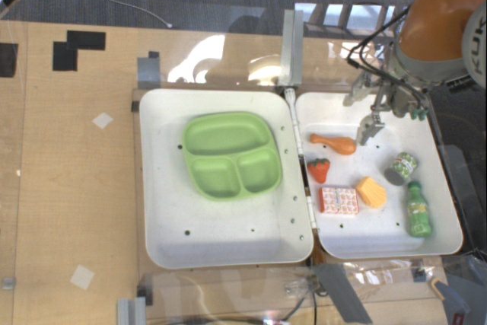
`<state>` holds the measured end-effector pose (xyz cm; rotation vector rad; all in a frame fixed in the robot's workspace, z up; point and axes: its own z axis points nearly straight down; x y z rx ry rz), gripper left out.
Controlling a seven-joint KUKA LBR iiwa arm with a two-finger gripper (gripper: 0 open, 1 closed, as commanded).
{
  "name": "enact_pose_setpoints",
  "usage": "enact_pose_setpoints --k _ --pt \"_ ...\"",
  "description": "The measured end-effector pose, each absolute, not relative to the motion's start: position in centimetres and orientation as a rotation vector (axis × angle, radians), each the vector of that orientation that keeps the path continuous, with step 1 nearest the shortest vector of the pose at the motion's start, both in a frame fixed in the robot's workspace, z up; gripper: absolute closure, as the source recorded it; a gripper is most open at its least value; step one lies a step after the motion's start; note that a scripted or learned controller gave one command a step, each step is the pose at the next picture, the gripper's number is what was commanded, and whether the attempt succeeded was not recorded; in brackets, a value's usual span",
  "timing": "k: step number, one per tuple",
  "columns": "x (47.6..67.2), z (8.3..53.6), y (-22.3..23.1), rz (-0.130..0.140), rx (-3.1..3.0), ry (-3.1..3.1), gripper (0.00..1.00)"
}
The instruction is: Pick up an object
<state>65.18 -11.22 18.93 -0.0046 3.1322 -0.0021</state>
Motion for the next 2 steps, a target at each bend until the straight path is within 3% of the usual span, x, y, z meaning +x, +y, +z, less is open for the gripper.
enact_pose_setpoints --k 1,2 --pt "66.7 9.8 -10.8 -0.001 0.419 3.115 0.00" --pt "67.2 11.3 -10.6 -0.001 0.407 3.097 1.00"
